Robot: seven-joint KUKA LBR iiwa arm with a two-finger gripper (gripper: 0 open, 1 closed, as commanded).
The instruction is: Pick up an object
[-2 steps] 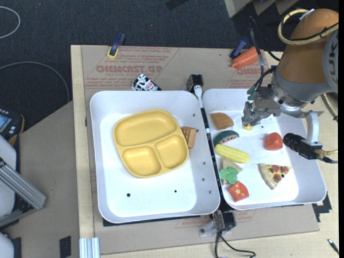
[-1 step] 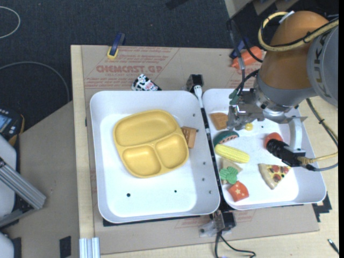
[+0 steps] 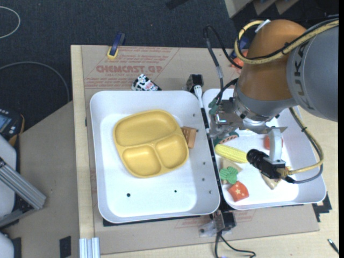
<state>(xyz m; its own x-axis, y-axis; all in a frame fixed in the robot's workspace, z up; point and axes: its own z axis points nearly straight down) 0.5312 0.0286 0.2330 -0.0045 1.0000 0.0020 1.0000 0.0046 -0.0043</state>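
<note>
A tan desk (image 3: 80, 144) stands on dark carpet (image 3: 43, 15) and bears two white bins. The left bin (image 3: 102, 198) has a yellow divided plate (image 3: 150, 142) in it. The right bin (image 3: 312, 190) holds a corn cob (image 3: 231, 153), yellow and ridged, beside a green piece (image 3: 229, 174) and a red piece (image 3: 238, 191). The tool (image 3: 221, 123) sits low over the right bin's left edge, just above the corn; whether it is open I cannot tell.

Red print on the brown cardboard sheet (image 3: 161, 63) lying on the worktop behind the bins reads roughly "CHEMCAST GP" (the last letters are faint), with a smaller line above it too blurred to read. The grey arm (image 3: 317, 63) carries dark letters, partly cut off, that look like "KU".
</note>
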